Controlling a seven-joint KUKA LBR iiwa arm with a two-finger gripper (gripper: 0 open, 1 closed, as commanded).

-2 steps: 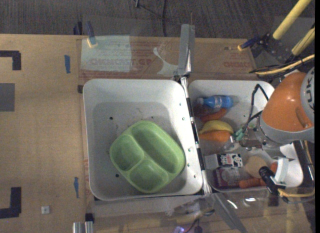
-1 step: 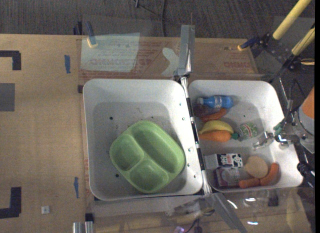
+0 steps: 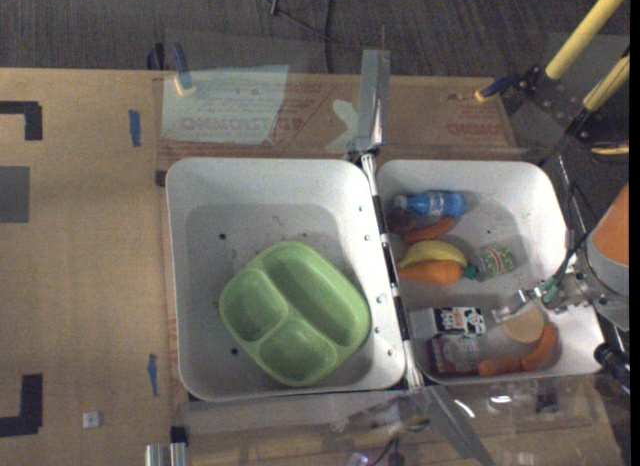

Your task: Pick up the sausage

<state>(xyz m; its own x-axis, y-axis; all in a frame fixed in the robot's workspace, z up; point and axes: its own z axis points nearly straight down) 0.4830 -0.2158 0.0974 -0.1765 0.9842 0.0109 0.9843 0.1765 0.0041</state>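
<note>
Down at the near edge of the right bin (image 3: 560, 194) lies the sausage (image 3: 520, 357), curved beside a milk carton (image 3: 458, 321). Just above it hovers the end effector (image 3: 545, 296); its grip I cannot make out.

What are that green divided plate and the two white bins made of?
The green plate looks like moulded plastic: uniform colour, rounded compartments, a soft sheen. The left bin and right bin look like matte white plastic or coated metal; the view leaves that open.
</note>
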